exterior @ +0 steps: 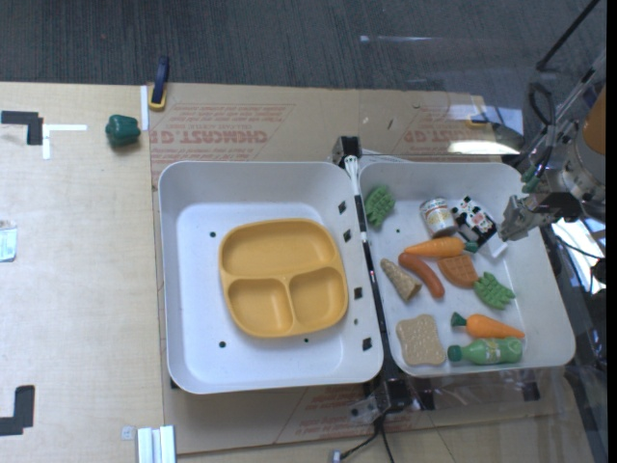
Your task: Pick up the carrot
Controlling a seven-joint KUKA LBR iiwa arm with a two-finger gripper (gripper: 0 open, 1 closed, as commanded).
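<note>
In the right bin (551,287) lie two orange carrot-like pieces. One carrot (436,249) lies near the bin's middle, its thick end pointing right. The other carrot (494,328), with a green top on its left end, lies near the front right, just above a green bottle (487,353). My gripper (515,222) hangs over the bin's right side, above and to the right of the middle carrot, next to a black-and-white cow toy (475,221). Nothing shows in its grasp.
The right bin also holds a sausage (425,274), a bread slice (420,341), a can (437,216), green leafy pieces (379,204) and a brown piece (461,272). A yellow divided plate (284,276) sits in the left bin (183,258). A green object (122,131) rests on the bench.
</note>
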